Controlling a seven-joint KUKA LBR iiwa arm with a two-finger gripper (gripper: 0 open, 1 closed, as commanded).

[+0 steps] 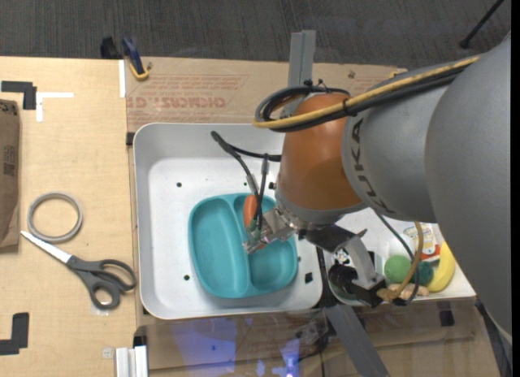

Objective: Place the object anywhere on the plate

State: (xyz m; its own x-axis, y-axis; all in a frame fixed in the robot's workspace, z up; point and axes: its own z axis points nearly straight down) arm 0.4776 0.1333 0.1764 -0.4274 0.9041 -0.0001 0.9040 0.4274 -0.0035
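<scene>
My claw over teal divided plate in left white bin. Orange object just above claw tips, over plate's divider; held or lying there, cannot tell. Right bin: banana, green ball. My arm hides most of right bin. Bench: scissors, tape roll.

two white bins, one teal plate, one scissors, one tape roll
</scene>
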